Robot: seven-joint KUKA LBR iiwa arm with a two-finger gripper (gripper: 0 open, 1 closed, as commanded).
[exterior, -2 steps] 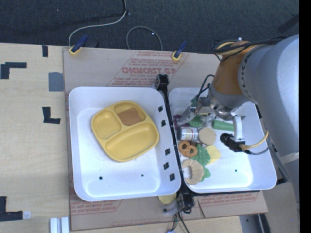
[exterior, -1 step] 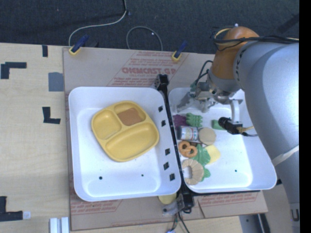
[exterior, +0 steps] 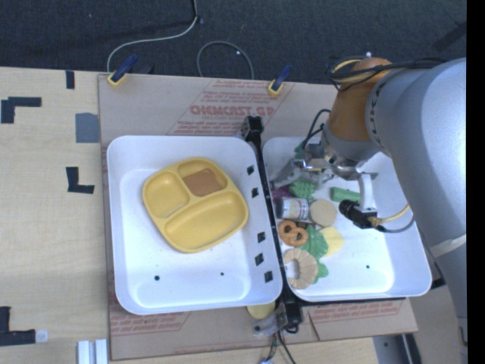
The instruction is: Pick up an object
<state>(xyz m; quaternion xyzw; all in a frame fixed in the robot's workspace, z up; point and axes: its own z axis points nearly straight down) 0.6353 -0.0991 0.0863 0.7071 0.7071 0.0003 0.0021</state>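
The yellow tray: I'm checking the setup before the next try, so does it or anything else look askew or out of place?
The yellow divided tray lies turned at a slant in the left bin, not square with its walls. A brown piece lies in one compartment. The toy foods in the right bin are heaped against the divider side. Nothing looks spilled or broken.

Glossy plastic-looking yellow tray point(exterior: 195, 203); smooth white bins point(exterior: 125, 203).

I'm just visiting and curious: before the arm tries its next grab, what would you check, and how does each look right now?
1. Pincer over the right bin: ok.
2. Pincer open or shut: cannot tell.
3. Anything held: cannot tell.
4. Targets present: ok; pretzel, small can and green pieces are there.
5. Items spaced apart: not ok, they crowd together near the divider.
6. Yellow tray out of the way in the left bin: ok.
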